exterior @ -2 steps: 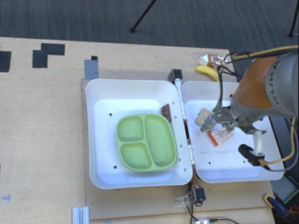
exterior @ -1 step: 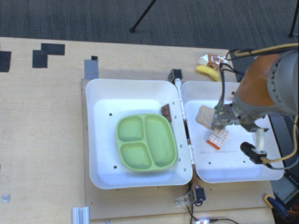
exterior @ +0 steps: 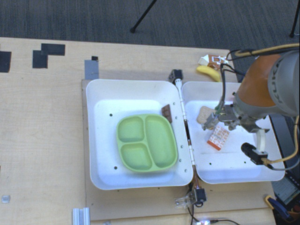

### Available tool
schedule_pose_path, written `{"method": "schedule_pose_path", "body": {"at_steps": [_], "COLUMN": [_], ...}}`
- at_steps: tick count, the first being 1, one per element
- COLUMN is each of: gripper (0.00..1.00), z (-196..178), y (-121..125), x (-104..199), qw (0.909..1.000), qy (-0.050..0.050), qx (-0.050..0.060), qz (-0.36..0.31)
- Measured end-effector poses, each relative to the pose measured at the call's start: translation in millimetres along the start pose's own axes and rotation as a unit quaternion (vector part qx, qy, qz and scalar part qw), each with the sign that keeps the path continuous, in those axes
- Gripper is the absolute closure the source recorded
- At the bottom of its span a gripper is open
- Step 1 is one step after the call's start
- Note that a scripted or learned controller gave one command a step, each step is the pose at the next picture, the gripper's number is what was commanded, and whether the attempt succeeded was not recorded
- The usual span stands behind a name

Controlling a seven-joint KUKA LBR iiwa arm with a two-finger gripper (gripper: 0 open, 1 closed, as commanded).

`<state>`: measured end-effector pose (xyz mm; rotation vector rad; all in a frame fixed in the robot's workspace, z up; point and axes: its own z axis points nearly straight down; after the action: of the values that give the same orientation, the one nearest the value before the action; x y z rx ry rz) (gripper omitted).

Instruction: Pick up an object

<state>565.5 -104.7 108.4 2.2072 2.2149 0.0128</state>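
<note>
Hand over the right bin, red-and-white packet just below it.

The red-and-white packet [exterior: 218, 137] lies flat on the floor of the right bin [exterior: 234, 172], with a tan block [exterior: 205, 114] near it; our hand [exterior: 216, 121] hangs between the two, and we cannot tell its grip. We judge a thin, flat packet may slide from under the hand, or the block get nudged instead. The green tray [exterior: 146, 143] sits in the left bin [exterior: 101, 139] on the bench [exterior: 42, 139].
</note>
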Motion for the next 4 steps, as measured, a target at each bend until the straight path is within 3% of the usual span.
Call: {"method": "schedule_pose_path", "body": {"at_steps": [1,2,3,4], "gripper": [1.0,0.0,0.0,1.0], "z": [-10.8,-10.7,21.0,9.7], "y": [1.5,1.4,-36.9,-34.6], "x": [0.7,0.7,-3.1,-2.2], "qw": [1.0,1.0,1.0,1.0], "qy": [0.0,0.0,0.001,0.002], "qx": [-0.001,-0.001,0.004,0.002], "qz": [-0.001,-0.001,0.001,0.0]}}
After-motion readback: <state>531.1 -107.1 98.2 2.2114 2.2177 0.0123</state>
